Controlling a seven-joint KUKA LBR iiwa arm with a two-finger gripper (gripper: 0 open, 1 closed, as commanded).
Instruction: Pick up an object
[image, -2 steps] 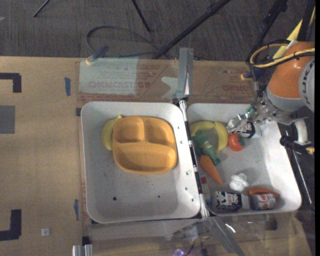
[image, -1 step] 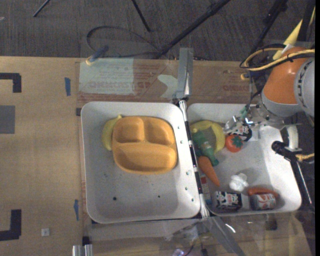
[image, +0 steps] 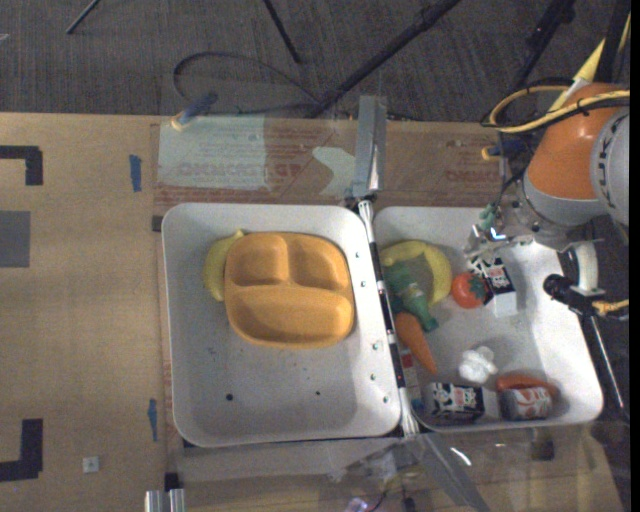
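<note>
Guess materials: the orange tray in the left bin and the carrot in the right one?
Orange tray: likely moulded plastic, matte; one even colour, soft rounded compartment edges, dull sheen. Carrot: probably a plastic or rubber toy; flat uniform orange, smooth taper, no natural blemishes. Too small to tell hard from soft.

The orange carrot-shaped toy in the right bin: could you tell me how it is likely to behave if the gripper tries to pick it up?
The orange carrot-shaped toy looks like moulded plastic, so probably stiff and light. Its tapered, rounded body may slip between the fingers or roll if nudged. It lies close to the bin's left wall and beside the green toy, so a grasp may be crowded.
</note>
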